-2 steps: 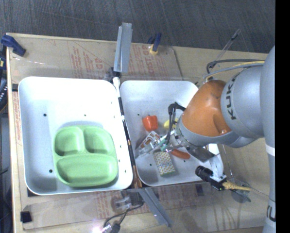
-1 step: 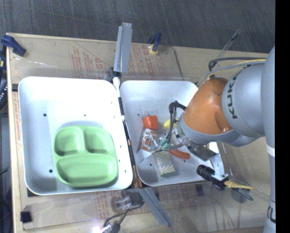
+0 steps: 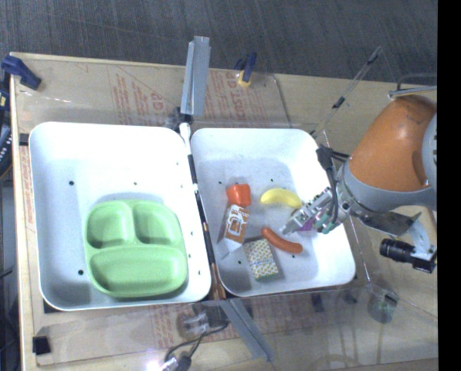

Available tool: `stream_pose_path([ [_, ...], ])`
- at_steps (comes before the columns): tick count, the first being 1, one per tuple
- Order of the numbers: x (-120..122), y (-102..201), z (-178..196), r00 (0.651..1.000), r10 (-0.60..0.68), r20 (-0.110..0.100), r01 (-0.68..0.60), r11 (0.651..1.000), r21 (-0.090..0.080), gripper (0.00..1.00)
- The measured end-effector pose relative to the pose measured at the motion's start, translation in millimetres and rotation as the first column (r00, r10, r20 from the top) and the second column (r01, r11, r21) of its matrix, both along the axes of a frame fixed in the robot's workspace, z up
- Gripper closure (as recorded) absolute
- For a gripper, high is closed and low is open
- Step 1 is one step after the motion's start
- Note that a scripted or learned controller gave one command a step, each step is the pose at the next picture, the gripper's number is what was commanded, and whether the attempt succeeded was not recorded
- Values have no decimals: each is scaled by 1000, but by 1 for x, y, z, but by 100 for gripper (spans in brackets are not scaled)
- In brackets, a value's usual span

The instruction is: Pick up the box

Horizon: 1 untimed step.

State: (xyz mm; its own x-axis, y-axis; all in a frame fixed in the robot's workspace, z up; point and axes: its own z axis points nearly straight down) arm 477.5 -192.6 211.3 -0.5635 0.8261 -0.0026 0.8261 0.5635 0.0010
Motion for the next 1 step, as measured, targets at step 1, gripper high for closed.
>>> stream_pose_path([
  [1,1,81,40,975,223,1,-223,975,-1,100],
])
